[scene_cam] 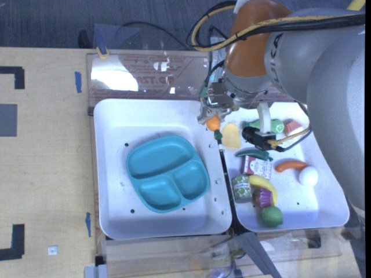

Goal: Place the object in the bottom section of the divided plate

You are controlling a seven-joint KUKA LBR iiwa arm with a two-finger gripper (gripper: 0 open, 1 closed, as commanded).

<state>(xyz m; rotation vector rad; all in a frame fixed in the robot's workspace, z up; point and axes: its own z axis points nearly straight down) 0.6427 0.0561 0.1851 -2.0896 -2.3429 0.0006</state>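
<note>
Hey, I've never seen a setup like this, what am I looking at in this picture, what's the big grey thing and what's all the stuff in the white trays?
The big grey thing is a robot arm with an orange band, reaching in from the right. One camera above the bench looks down at a slant. Two shallow white bins sit side by side. The left bin holds a blue divided plate with three sections. The right bin holds toy food: a pale yellow piece, a banana, a green ball, a white egg, an orange carrot and more. The arm's pincer hangs over the divide between the bins, with a small orange object at its tip; whether it is gripped is unclear.
</note>
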